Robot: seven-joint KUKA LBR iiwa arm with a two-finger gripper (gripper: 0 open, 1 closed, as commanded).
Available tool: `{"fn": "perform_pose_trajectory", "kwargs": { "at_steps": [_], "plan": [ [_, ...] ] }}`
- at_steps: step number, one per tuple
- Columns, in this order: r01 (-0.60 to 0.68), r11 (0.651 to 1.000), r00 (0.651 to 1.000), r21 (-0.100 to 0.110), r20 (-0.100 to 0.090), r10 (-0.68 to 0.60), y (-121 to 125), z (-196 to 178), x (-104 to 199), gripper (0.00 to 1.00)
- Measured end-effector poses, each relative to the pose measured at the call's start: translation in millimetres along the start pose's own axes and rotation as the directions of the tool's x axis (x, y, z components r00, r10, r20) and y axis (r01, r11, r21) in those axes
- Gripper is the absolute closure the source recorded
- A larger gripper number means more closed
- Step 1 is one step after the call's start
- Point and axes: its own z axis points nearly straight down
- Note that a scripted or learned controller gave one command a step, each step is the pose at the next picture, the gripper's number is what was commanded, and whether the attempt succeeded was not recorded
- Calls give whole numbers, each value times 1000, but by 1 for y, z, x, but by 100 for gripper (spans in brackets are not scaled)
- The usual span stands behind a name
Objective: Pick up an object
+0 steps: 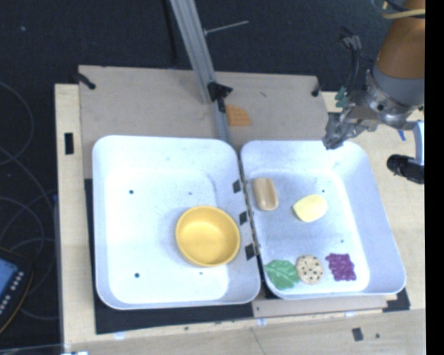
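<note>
camera view | 2 white bins on the tabletop (pixel 163 102) | left bin (pixel 133 168): 1 yellow bowl (pixel 206 236) | right bin (pixel 370 220): 1 tan bread roll (pixel 265 194), 1 yellow lemon (pixel 309 208), 1 green leaf (pixel 281 273), 1 cookie (pixel 308 269), 1 purple grapes (pixel 341 266) | 1 pincer (pixel 334 140) over right bin's far edge, holds nothing, open or shut cannot tell

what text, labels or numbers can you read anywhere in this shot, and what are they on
None: no word, number or brand can be read here.
The device with a blue screen at the lower left: whatever it shows is too small and blurred to read.
The yellow bowl, cookie and white bins show no lettering.
</note>
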Motion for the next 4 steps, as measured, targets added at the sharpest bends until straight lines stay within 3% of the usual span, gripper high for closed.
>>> {"fn": "perform_pose_trajectory", "kwargs": {
  "at_steps": [4],
  "plan": [
    [3, 1000, 1000, 8, -1, -3, -47, 17, 192, 100]
  ]
}}
